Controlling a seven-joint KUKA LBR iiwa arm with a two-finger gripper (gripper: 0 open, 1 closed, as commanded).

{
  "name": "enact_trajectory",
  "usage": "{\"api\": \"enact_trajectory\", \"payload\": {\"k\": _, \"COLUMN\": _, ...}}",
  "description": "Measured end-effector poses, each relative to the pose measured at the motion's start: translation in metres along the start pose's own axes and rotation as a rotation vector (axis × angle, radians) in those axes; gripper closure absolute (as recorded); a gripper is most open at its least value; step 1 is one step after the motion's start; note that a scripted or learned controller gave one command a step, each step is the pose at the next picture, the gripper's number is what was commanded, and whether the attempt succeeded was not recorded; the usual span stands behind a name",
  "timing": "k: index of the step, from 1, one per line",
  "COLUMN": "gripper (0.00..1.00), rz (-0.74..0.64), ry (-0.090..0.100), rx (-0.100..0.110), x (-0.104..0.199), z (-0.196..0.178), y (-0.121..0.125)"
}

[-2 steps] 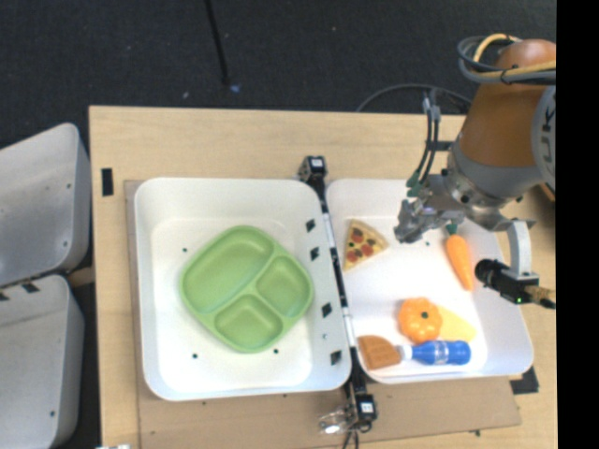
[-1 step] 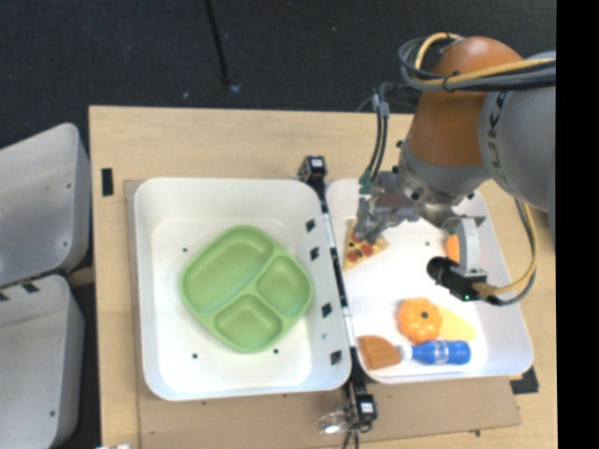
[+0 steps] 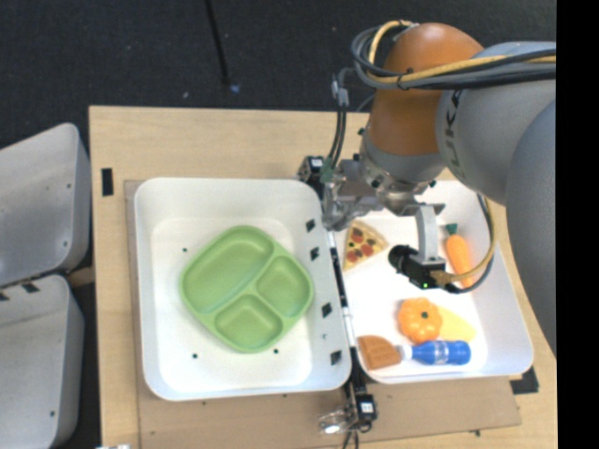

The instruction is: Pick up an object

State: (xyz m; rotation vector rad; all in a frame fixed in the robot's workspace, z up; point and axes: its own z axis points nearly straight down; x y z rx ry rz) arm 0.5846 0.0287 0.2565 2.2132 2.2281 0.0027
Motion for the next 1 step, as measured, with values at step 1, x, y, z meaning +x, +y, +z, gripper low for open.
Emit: {"api": "enact_trajectory", "payload": {"k": 1, "gripper": 1.0, "rz": 0.001, "ry": -0.001, "rx": 0.001, "x": 0.0437, "z": 0.0111, "y": 0.0057}}
